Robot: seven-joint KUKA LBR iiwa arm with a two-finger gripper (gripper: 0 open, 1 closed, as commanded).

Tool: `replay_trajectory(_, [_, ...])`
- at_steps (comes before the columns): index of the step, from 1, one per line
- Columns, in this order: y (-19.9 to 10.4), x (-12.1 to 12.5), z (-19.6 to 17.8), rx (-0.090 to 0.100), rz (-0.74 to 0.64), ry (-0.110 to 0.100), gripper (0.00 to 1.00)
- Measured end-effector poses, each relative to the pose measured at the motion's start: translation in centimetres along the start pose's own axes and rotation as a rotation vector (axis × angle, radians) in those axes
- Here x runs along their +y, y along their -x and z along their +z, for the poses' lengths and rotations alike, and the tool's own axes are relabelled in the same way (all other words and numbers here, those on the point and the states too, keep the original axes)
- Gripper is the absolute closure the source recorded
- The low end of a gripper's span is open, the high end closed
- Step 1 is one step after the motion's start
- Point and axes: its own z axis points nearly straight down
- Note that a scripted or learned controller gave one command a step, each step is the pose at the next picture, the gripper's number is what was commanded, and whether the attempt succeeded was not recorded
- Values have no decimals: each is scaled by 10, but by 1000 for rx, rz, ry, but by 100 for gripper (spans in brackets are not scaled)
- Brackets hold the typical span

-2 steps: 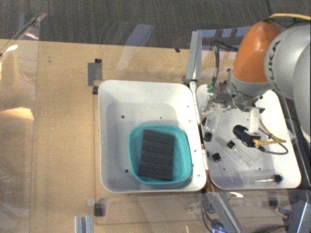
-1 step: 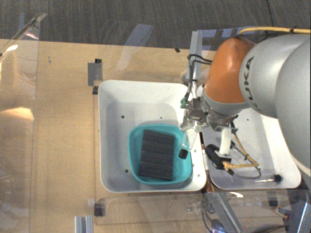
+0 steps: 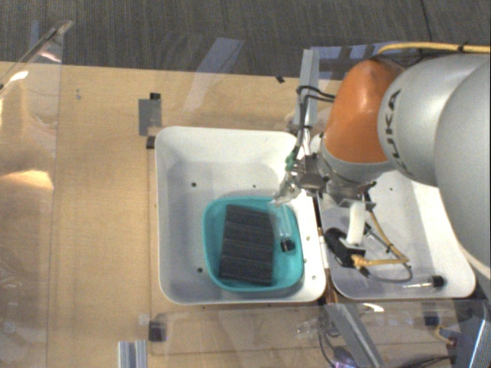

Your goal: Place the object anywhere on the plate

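1. Dark grey ribbed slab [image 3: 247,244] = the obj. It lies flat on the teal plate [image 3: 212,222], covers most of the plate's middle, and runs far edge to near edge at a slight tilt.
2. Plate sits in the left bin [image 3: 182,198], toward the bin's near-right corner. Plate's right rim is close to the bin's right wall.
3. Small black bit [image 3: 288,245] lies just inside the plate's right rim, beside the slab's right edge. Too small to ID.
4. Gripper [image 3: 288,192] hangs over the plate's far-right corner, just past the slab's far-right corner and apart from it. Nothing seen held. Open or closed: can't tell from this view.
5. Arm [image 3: 430,113] reaches in across the wall shared with the right bin [image 3: 453,271].
6. Judgement: obj looks fully on the plate, no overhang, so the placing itself seems done. Step in hand is prob. clearing away.
7. To do it well: go straight up first, sideways only once above the plate rim and the shared bin wall. A low sideways move could nudge the plate or knock the slab's corner.
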Motion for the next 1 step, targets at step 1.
replay_trajectory(1, [43, -49, -164, 0, 162, 8, 0])
